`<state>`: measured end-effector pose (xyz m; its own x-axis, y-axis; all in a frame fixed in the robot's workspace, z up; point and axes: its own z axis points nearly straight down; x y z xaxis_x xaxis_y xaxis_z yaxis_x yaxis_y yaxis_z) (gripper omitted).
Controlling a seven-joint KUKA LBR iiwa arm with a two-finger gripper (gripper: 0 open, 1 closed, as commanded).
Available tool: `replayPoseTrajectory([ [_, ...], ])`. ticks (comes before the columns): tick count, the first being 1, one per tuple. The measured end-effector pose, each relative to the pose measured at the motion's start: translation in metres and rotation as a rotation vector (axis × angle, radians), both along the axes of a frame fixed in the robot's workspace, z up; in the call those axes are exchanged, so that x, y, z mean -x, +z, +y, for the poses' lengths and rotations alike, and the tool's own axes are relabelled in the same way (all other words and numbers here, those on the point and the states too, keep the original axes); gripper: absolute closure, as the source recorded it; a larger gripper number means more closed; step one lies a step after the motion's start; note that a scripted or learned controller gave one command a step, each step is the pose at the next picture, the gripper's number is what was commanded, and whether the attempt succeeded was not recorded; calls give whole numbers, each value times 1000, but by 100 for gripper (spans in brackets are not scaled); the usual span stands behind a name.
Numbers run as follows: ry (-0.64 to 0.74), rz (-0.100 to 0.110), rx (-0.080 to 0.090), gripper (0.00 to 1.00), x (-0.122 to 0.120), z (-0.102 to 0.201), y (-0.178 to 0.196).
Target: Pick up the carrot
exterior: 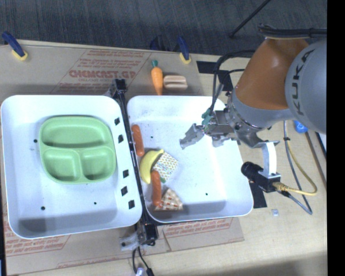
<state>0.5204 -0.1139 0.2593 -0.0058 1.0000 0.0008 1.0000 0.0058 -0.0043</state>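
Note:
The carrot, orange with a green top, lies on the cardboard just behind the right bin's back rim, outside both bins. My gripper hangs over the middle of the right bin, well in front of and to the right of the carrot. Nothing shows in its grip. The grey arm with its orange band reaches in from the right.
A bun-like toy lies right beside the carrot. Along the right bin's left side sit a sausage, a banana, a patterned piece, another sausage and a pizza slice. The left bin holds a green divided plate.

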Motion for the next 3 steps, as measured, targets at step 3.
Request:
replayPoseTrajectory([
  [3,-75,0,1,0,-133,-96,-169],
])
